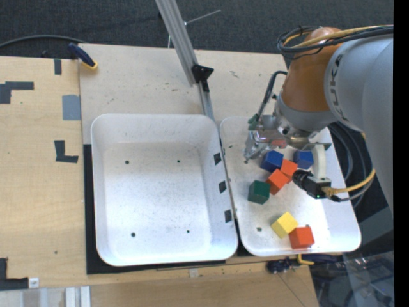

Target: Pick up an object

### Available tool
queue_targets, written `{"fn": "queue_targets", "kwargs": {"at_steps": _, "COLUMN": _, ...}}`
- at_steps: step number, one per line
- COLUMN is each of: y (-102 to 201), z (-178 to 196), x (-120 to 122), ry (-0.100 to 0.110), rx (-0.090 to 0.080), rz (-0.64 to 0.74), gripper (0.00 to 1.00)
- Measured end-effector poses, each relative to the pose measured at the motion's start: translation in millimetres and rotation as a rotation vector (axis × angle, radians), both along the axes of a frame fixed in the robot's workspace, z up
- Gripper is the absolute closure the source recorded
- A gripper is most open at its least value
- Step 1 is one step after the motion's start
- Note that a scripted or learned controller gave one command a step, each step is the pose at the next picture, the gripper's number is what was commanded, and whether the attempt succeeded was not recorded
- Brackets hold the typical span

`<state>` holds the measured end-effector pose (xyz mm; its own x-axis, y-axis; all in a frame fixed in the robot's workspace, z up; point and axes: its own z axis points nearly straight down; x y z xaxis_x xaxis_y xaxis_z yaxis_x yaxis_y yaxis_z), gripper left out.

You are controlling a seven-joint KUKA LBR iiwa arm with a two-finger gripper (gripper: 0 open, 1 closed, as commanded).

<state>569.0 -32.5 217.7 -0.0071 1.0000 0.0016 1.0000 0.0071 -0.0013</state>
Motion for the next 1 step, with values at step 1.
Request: {"fn": "queue_targets", "kwargs": {"at_steps": 1, "y": 41.5, "z": 10.8, "x": 23.4, "ry": -0.002, "rx": 0.000, "rz": -0.001, "gripper": 1.00}}
